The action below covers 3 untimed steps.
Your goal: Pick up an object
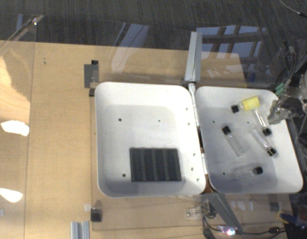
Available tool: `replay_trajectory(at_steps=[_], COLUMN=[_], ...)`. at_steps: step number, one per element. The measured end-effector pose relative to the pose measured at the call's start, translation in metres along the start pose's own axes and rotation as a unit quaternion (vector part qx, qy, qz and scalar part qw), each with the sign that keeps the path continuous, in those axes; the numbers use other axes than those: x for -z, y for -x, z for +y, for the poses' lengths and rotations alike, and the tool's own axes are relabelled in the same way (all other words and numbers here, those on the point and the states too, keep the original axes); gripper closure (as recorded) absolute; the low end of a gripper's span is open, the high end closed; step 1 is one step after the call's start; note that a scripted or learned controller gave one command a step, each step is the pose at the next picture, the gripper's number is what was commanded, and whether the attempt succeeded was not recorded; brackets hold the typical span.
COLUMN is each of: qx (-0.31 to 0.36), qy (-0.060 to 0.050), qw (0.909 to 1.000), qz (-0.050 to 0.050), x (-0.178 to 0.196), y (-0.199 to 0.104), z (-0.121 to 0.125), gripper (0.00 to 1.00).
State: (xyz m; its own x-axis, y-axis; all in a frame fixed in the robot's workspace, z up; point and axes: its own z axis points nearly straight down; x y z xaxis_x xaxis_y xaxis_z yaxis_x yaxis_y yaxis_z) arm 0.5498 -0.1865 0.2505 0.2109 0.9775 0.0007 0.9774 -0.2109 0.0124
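Observation:
The right white bin [213, 101] holds several small vials. A yellow vial [249, 103] with a black cap lies near the bin's back. Clear vials with black caps lie around it: one at centre [233, 140], one right of centre [261, 121], one further front right [265, 146] and one near the front [246, 172]. My gripper [279, 111] hangs over the bin's right rim, just right of the yellow vial and the upper clear vial. Nothing shows between it and the vials.
The left white bin [108, 133] carries a black ribbed tray [155, 164] in its front half. A metal divider post [193, 59] rises behind the gap between the bins. Cables and arm hardware [293, 68] crowd the right edge.

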Motion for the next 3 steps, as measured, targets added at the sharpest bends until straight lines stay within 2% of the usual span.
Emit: replay_trajectory(at_steps=[1, 2, 3], qx=[-0.161, 0.142, 0.329], qy=[-0.005, -0.002, -0.002], qw=[0.9869, 0.9899, 0.9442], qz=[-0.001, 0.0, 0.0], x=[0.004, 0.046, 0.029], y=[-0.044, 0.006, 0.032], z=[-0.018, -0.059, -0.055], gripper=[1.0, 1.0, 1.0])
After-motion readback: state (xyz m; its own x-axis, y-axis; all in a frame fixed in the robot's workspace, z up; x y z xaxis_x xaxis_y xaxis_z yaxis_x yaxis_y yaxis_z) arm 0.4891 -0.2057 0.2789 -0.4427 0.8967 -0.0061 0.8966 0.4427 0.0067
